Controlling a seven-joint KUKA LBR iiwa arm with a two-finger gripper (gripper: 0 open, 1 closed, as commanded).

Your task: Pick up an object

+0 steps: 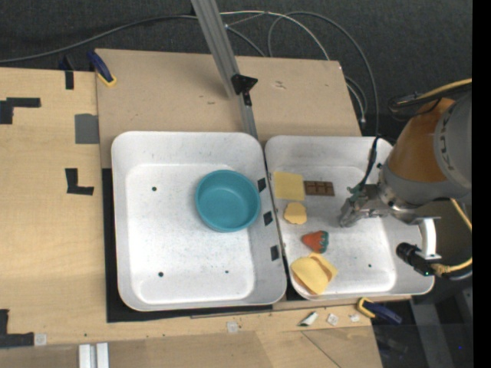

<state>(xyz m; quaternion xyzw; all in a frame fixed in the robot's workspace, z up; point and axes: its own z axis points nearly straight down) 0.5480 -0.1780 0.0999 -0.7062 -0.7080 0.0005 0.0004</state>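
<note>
Nearest the camera, a pale yellow folded wedge lies at the front of the right white bin. Behind it sit a small red and green piece, a yellow lump, a flat yellow square and a brown chocolate bar. The grey gripper hangs low over this bin, right of the red piece, touching nothing; its tips are hard to make out. A blue round bowl rests in the left white bin.
</note>
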